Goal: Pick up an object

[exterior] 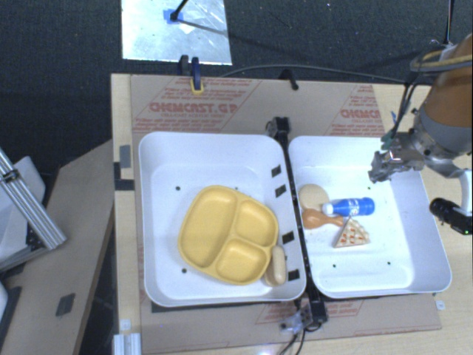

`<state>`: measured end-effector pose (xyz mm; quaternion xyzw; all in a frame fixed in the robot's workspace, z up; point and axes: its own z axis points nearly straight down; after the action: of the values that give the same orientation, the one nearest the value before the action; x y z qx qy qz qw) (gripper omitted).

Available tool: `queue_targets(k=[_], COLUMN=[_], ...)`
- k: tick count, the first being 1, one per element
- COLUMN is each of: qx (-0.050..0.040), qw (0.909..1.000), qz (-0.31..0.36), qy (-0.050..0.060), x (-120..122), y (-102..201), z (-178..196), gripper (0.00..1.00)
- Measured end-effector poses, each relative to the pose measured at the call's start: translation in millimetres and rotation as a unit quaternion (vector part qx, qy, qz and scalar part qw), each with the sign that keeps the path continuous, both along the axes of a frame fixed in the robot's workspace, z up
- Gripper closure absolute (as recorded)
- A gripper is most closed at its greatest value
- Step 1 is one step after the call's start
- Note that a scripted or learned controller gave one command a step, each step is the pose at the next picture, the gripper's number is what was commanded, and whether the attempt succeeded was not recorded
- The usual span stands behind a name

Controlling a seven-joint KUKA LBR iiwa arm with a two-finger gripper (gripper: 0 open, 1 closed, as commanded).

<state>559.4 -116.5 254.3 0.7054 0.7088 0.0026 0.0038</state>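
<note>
Camera view, overhead slant: claw [386, 163] hovers above right bin [414, 272], near its back-right wall, up-right of blue bottle [349, 207]; grip state cannot be told. Bottle lies flat mid-bin, pizza-slice toy [353, 234] and tan spoon-like piece [319, 207] just beside it. Bare floor right of bottle gives descent room. Yellow tray [225, 235] fills left bin [159, 198].

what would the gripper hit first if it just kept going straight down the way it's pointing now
Most likely the bare white floor of the right bin. The gripper hangs over that bin's upper right area, apart from the blue bottle and the pizza-slice toy, which lie lower left. Depth is hard to judge from this slant.
</note>
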Motion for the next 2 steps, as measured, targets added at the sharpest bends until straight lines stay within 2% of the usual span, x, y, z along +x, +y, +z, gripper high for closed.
queue_targets(k=[1, 2], qx=[0.0005, 0.0014], qw=[1.0000, 1.0000], qz=[0.000, 0.003], qy=[0.003, 0.003], x=[1.0, 13.6], y=[-0.1, 55.5], z=[6.5, 11.0], gripper=[1.00, 1.00])
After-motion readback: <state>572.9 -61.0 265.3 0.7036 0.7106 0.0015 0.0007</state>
